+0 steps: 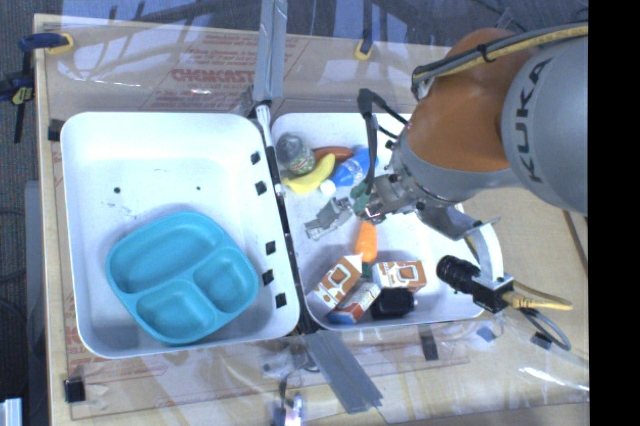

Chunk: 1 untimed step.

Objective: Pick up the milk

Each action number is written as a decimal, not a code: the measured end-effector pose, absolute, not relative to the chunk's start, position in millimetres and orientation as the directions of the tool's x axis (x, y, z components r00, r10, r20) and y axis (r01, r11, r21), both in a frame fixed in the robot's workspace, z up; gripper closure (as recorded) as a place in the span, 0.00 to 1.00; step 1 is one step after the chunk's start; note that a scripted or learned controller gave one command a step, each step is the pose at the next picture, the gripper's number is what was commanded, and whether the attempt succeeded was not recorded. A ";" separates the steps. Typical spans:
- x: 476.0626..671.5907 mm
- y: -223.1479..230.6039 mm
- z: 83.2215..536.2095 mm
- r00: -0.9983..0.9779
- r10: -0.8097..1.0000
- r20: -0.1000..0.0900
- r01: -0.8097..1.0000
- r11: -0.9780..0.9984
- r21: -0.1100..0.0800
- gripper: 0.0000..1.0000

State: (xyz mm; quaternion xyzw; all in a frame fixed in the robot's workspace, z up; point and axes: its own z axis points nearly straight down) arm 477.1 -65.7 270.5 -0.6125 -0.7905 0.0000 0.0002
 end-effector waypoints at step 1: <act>478.5 -111.2 130.4 -0.241 0.970 -0.015 0.970 0.241 0.008 0.00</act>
